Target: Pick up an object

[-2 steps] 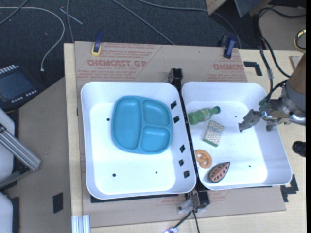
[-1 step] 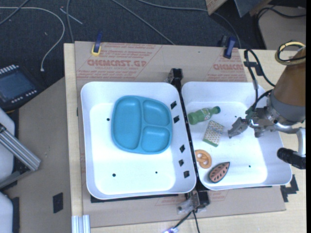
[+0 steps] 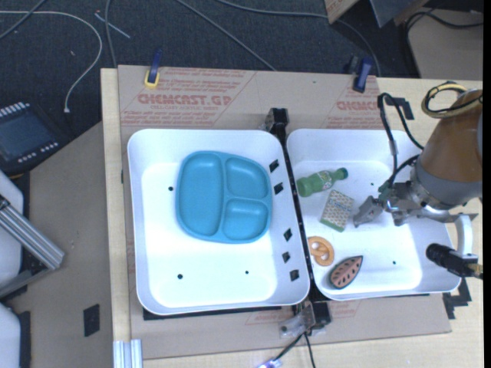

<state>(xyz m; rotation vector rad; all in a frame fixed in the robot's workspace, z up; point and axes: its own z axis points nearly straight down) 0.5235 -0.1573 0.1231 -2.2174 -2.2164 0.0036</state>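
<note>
Hovering gripper [image 3: 364,212] beside checkered sponge [image 3: 337,209], apart

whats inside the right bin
The right bin holds a green bottle, a speckled sponge, a pretzel and a brown leaf-shaped piece. The arm covers its far right part.

Fixed overhead camera, slanted down on bins [image 3: 146,205].

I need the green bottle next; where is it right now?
The green bottle lies in the right bin, near its upper left corner, just above the speckled sponge.
</note>
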